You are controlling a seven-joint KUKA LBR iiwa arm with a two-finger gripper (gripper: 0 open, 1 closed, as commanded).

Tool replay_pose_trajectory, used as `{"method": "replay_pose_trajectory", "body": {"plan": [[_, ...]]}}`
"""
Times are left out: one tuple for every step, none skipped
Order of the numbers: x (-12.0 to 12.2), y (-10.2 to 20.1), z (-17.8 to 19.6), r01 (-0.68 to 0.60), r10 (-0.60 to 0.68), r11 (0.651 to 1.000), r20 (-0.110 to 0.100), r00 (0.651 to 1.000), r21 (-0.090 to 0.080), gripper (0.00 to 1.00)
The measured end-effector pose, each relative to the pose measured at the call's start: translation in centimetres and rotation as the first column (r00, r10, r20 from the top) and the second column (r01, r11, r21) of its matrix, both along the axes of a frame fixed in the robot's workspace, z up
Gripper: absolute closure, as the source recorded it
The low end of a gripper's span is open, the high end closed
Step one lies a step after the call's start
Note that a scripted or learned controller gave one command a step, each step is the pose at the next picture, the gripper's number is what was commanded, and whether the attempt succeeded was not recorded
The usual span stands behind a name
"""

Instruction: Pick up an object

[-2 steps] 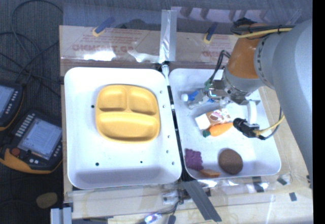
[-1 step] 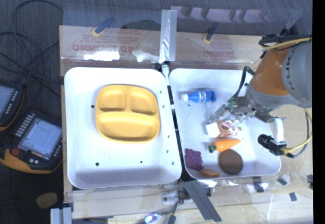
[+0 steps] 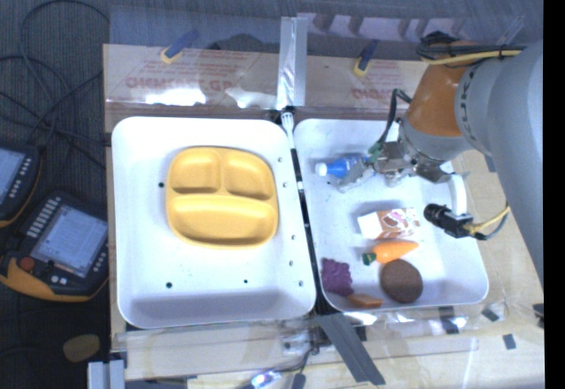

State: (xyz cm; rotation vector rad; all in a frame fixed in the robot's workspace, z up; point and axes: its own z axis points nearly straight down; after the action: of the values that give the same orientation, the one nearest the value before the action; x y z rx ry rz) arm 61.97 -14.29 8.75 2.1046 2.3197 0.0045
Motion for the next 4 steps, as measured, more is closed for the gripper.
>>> {"method": "replay_pose_trajectory", "body": {"plan": [[4.4, 2.5, -0.1, 0.046, -0.046, 0.999, -0.034, 0.998, -0.005, 0.00], [-3.1, 1.0, 0.0, -0.120, 0.120, 0.993, -0.003, 0.993, 0.001, 0.00], [5.0, 2.5, -0.1, -0.158, 0.158, 0.987, -0.004, 0.987, 0.000, 0.00], [4.9, 2.5, 0.5, -0.159, 0.159, 0.987, -0.010, 0.987, -0.001, 1.00]]}}
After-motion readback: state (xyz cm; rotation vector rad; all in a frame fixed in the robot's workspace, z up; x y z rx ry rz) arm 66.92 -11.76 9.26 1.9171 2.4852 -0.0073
